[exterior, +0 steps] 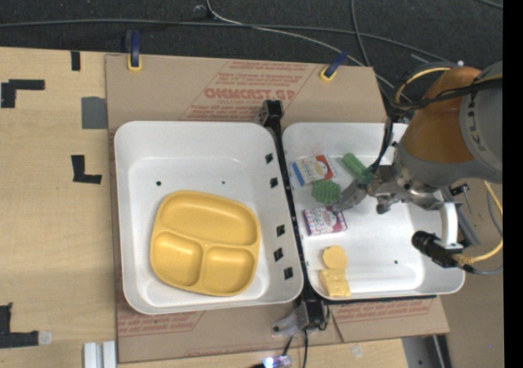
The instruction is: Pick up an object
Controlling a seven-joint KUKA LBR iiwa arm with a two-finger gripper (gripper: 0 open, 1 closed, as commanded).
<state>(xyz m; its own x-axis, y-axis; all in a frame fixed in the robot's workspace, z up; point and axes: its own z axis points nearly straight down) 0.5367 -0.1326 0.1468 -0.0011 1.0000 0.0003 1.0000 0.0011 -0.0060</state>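
Observation:
My gripper (364, 203) hangs over the right bin (409, 272), left of its middle. It is open, with white bin floor showing between its two dark fingers. The left finger's tip (345, 202) is close to a pink and white packet (323, 222) and a green round textured piece (325, 191). Farther back lie a green stick (354, 164) and a white, red and blue packet (312, 168). At the bin's front are a yellow round piece (333, 257) and a yellow block (336, 283).
The left bin (135, 154) holds a yellow divided plate (204, 242). The arm's grey and orange body (445, 125) covers the right bin's back right corner. A black divider (282, 195) runs between the bins. Cables cross the dark area behind the bench.

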